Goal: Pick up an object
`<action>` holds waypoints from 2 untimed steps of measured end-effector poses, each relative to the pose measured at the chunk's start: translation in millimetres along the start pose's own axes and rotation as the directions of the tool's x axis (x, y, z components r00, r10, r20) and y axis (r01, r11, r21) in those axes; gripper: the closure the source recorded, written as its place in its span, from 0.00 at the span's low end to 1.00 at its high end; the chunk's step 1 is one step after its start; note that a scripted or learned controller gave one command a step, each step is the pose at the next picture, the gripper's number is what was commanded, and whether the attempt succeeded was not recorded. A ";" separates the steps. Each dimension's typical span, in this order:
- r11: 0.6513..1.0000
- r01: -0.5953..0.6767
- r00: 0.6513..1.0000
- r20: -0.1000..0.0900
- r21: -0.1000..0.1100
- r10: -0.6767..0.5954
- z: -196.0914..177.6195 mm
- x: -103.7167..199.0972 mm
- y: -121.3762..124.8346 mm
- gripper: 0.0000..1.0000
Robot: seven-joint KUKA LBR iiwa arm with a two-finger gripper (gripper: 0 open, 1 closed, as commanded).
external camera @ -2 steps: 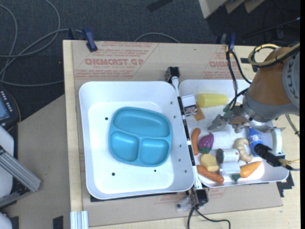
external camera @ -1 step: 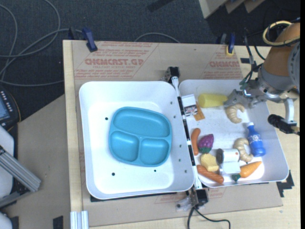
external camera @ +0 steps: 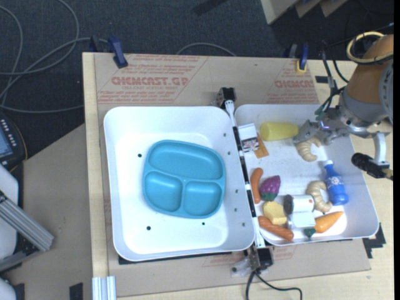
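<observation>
Scanning from the left: the table [external camera: 94, 167] carries the left bin [external camera: 125, 136], which holds one blue divided plate [external camera: 183, 186] with bare white floor all round it.

Right bin [external camera: 359, 227] — the clutter. Along its left wall, a small card or packet [external camera: 248, 137] and an orange carrot-like piece [external camera: 255, 184]. Further in, a yellow object [external camera: 278, 130], a purple toy [external camera: 270, 185], a blue bottle [external camera: 334, 183], and a tight heap at the near rim: yellow chunk, white-and-black piece, orange carrot [external camera: 329, 221]. Pieces there touch or overlap.

A beige curled object [external camera: 307, 150] lies just beside the end effector [external camera: 315, 133], at the bin's far right. Whether the end effector is spread or pressed together, I cannot tell — it is too small and blurred.

Progress: nothing looks lifted; every object appears to rest on the bin floor. The pick seems yet to be made.

Room: open floor mid-bin, between the yellow object and the heap. The far rim and right wall sit close to the arm.
</observation>
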State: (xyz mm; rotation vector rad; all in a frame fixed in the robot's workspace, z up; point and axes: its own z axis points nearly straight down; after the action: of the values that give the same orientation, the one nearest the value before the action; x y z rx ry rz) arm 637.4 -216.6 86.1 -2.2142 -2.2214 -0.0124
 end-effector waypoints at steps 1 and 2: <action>1.000 0.001 1.000 0.008 -0.005 -0.001 -12.3 -1.5 1.0 1.00; 0.999 0.002 1.000 0.018 0.039 -0.002 -1.2 38.3 22.9 1.00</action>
State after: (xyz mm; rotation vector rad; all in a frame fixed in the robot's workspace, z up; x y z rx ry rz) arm 660.2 -178.3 87.7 -2.2007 -2.2128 0.0504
